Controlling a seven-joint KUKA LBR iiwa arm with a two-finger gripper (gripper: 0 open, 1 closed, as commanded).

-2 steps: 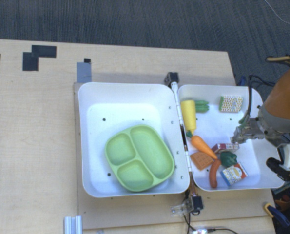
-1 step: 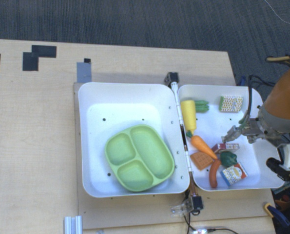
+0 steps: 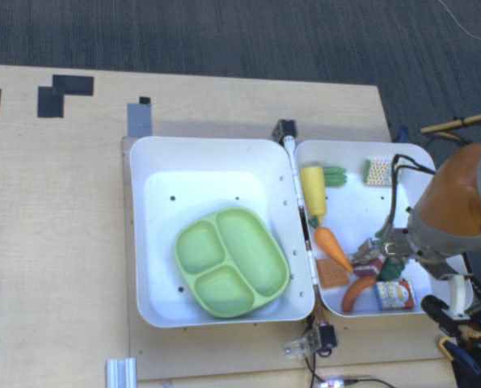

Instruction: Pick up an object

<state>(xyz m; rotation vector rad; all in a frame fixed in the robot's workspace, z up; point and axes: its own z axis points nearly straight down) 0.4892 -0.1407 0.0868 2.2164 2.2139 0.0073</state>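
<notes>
The right bin holds a yellow corn cob, an orange carrot, a brown cracker, a red sausage, a small labelled can and a speckled square piece. My gripper is low over the bin's front half. It sits just right of the carrot, above the sausage and beside the can. The arm's grey wrist and orange band hide the bin's right side. I see nothing clearly held.
The left bin holds a green divided plate, tilted toward its front. A black clamp stands at the back where the bins meet. Cables and a clip lie at the bench's front edge.
</notes>
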